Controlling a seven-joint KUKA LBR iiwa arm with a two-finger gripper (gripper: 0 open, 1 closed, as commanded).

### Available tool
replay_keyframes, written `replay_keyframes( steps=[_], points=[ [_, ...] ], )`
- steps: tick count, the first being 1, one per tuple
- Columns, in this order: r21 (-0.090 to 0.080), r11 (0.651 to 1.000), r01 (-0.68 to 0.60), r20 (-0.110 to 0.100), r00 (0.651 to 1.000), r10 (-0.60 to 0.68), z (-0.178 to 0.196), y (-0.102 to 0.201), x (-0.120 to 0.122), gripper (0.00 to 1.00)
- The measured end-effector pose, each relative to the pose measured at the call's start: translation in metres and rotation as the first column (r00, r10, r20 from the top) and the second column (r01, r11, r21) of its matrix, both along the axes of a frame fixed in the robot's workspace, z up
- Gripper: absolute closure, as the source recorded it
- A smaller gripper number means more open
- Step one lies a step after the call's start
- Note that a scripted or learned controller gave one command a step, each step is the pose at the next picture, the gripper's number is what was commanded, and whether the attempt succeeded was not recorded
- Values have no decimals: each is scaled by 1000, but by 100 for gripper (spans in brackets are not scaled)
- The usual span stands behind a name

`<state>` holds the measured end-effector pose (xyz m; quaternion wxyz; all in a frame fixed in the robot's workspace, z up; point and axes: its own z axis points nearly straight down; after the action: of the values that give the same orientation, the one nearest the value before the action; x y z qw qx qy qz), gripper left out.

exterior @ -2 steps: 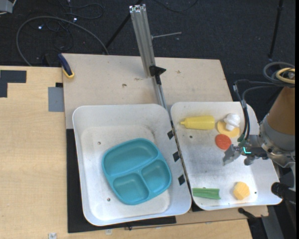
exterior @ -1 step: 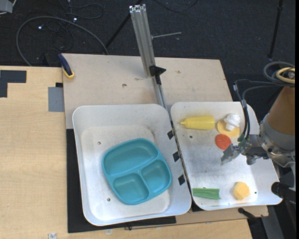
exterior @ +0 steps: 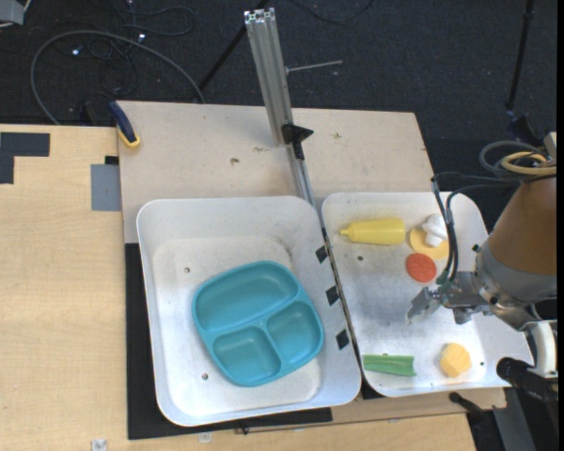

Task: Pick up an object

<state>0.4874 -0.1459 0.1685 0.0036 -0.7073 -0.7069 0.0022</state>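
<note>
Two bins sat side by side on bench. Left bin (exterior: pixel 160 242): divided tray (exterior: pixel 257 321) lay near centre. Right bin (exterior: pixel 357 332): bottle (exterior: pixel 373 232) lay on side at back; disc (exterior: pixel 420 268) just right and forward of bottle; small block (exterior: pixel 456 359) at front right; flat strip (exterior: pixel 389 365) at front left, well left of block. Gripper (exterior: pixel 430 302) hung over right bin's middle, between disc and block. Upright post (exterior: pixel 271 73) stood behind bins.

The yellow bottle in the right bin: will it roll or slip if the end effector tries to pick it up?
The yellow bottle lies on its side, so it may roll if nudged. Its surface looks smooth, so it could slip. It looks like a small plastic toy, probably light and stiff.
</note>
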Motion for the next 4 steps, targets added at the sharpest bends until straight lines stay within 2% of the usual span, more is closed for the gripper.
replay_keyframes(
  steps=[1, 2, 3, 4],
  points=[
    [1, 1000, 0, 0, 1000, 0, -47, -5, -7, 0],
    [2, 1000, -1, 6, 1000, 1, -75, -6, -6, 0],
    [13, 1000, -1, 6, 1000, 1, -64, -2, -4, 100],
    [-3, 1000, 0, 11, 1000, 0, -6, -11, -7, 100]
  ],
)
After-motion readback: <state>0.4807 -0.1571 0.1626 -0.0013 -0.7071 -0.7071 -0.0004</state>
